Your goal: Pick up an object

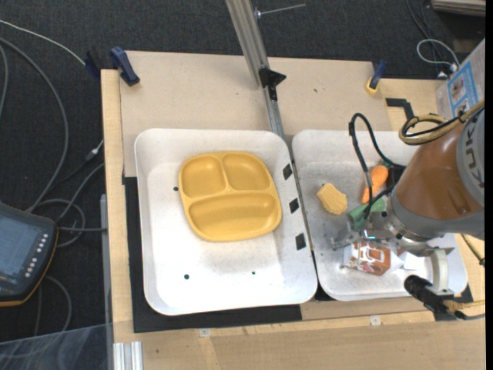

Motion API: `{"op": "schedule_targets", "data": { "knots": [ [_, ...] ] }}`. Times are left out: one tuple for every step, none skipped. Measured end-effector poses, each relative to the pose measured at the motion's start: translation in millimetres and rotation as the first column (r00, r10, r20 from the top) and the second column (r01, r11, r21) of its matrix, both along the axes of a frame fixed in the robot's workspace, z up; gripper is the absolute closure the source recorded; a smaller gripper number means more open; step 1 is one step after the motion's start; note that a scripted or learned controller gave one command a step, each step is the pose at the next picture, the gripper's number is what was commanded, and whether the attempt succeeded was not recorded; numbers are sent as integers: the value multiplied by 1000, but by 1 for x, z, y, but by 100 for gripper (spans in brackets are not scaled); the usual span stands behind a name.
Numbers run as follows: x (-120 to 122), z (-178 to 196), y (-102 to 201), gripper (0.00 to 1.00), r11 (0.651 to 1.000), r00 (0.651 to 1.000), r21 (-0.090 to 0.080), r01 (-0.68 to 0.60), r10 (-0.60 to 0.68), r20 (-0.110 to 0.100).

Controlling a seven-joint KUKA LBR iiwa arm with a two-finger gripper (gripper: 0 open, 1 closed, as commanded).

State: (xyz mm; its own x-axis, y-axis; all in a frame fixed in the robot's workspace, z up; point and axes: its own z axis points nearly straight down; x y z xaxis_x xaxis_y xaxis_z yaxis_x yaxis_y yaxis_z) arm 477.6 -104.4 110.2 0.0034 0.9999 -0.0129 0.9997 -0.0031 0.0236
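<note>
The right bin (323, 280) holds several small items. A yellow wedge-shaped chunk (333, 199) lies near its middle left. An orange carrot-like piece (377, 179) and a green piece (359, 211) lie partly under the arm. A clear packet with red-brown contents (370, 262) sits near the front of the bin. My gripper (363, 241) hangs low just above the packet's far edge, below the orange-banded wrist (435, 187). The arm hides the right part of the bin.
The left bin (154, 206) carries a yellow divided plate (229, 195). A metal post (246, 29) rises at the back between the bins. Black cables (362, 141) loop over the right bin. Blue clamps (123, 64) sit on the bench corners.
</note>
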Motion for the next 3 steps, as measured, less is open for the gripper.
{"op": "schedule_targets", "data": {
  "knots": [
    [0,-18,0,0,1000,1000,12,-3,3,-23],
    [1,-7,1,100,1000,1000,13,-4,4,-21],
    [1,54,7,100,1000,1000,12,-6,6,-17]
  ]
}}
